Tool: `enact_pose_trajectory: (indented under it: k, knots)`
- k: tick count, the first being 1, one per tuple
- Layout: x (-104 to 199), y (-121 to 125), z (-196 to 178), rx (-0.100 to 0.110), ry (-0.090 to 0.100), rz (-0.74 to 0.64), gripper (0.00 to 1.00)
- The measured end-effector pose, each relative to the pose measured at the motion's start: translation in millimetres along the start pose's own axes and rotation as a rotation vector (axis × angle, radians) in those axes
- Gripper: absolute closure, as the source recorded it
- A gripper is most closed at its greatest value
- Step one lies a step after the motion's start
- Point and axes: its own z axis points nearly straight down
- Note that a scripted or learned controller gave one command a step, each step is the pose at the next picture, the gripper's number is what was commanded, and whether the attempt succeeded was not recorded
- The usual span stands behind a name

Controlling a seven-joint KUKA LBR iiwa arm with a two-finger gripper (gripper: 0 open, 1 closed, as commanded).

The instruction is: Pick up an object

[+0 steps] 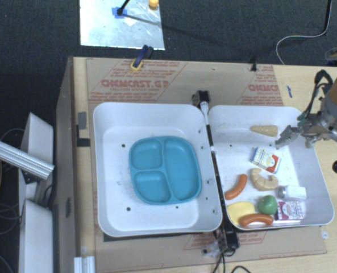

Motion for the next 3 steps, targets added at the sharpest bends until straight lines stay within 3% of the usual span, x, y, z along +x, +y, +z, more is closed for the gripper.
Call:
enact_pose_trajectory:
  k: [1, 2, 3]
  knots:
    - [21.8, 23.5, 63.9, 0.001, 0.001, -0.002, 0.0]
    - [35.1, 102.4, 92.7, -0.009, -0.005, 0.001, 0.0]
    - [33.3, 105.4, 78.7, -0.022, -0.013, -0.005, 1.0]
